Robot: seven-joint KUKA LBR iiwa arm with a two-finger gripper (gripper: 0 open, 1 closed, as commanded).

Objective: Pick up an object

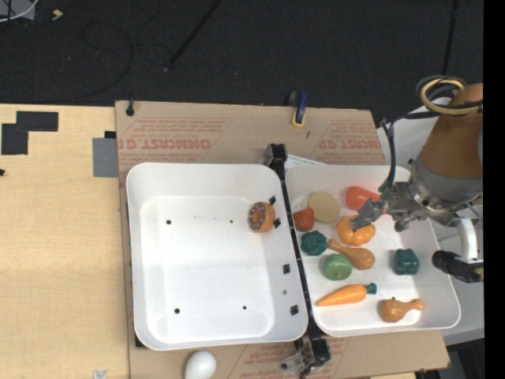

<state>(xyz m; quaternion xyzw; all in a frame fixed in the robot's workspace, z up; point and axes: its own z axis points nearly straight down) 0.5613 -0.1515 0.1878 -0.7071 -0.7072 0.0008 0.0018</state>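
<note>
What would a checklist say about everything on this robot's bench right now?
Surface: cardboard sheet under two white bins, on a pale wood bench.
Job's things: right bin holds toy foods, among them a carrot, a green apple, a beige round piece and a dark green block; left bin holds a doughnut by its right wall.
Clutter: white egg on the cardboard in front of the left bin.
Grippers: gripper low over an orange piece in the right bin.
Cables: black cables on the dark floor behind.
Surroundings: blue clamp at the cardboard's far edge.
</note>
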